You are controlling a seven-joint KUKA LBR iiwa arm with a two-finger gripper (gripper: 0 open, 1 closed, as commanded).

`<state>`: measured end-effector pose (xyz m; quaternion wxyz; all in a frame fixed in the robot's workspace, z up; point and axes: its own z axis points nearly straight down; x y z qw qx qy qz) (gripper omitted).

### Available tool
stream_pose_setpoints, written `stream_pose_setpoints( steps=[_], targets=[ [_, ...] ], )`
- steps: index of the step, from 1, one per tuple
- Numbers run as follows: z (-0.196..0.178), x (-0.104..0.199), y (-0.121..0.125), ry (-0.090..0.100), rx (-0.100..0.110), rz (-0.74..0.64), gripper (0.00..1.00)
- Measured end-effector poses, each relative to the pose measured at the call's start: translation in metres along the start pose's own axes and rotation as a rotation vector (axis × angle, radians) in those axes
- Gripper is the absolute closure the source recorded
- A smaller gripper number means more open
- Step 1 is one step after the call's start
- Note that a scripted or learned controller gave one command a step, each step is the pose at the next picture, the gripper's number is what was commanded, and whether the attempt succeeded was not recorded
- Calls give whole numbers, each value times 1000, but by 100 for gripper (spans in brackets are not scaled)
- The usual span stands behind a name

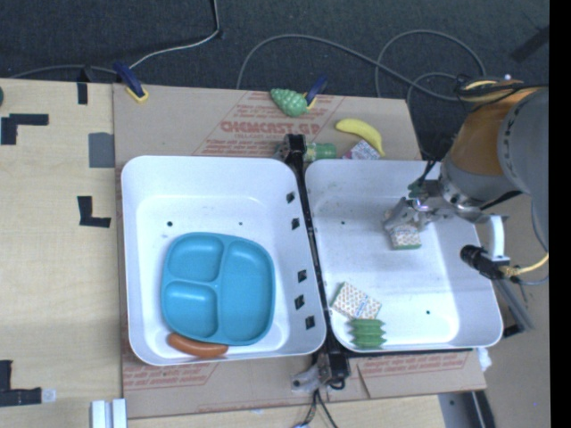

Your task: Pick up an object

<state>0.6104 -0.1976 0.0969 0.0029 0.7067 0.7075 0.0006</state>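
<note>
Camera view shows the hand [409, 217] low in the right bin [446, 328], over a small patterned block [404, 235]; its grip cannot be told. Grasp step: next, lift straight.

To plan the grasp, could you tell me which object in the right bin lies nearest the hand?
The small pale block directly under the hand; the patterned packet and green piece lie by the front wall.

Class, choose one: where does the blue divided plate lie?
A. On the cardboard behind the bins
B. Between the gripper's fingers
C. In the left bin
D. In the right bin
C: the blue divided plate rests inside the left bin, beside an orange sausage-shaped toy.
</note>
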Motion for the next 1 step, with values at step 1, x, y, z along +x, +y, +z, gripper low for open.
stream_pose_setpoints(
  steps=[1],
  targets=[
    [11, 54, 42, 4, 2, -2, 100]
  ],
)
